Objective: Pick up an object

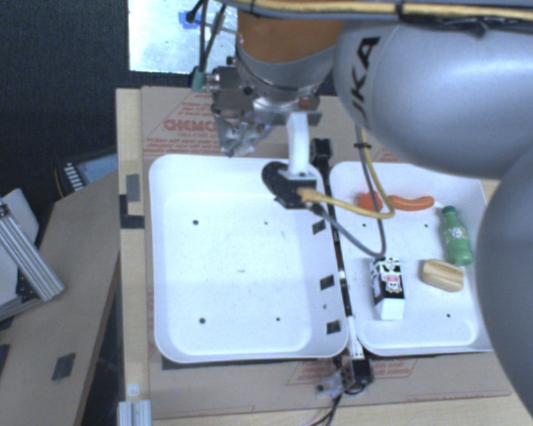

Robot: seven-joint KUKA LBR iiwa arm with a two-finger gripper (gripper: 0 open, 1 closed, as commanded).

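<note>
**Pick not yet made: all objects lying in right bin**

Gripper [238,138] poised over far rim of left bin [240,264], well apart from the objects. Finger state: cannot tell, tips blurred against the cardboard. Nothing seen between them. In right bin [426,331]: orange sausage-shaped item [409,203], green bottle [456,235], tan block [442,275], small black-and-white carton [389,287]. Judged: no grasp done; reach across, descent, closing and lift all remaining.

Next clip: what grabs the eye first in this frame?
The big grey arm with its orange band fills the top and right, its gripper hanging over the left bin's far rim. In the right bin lie a green bottle, an orange sausage, a bread roll and a small carton.
</note>
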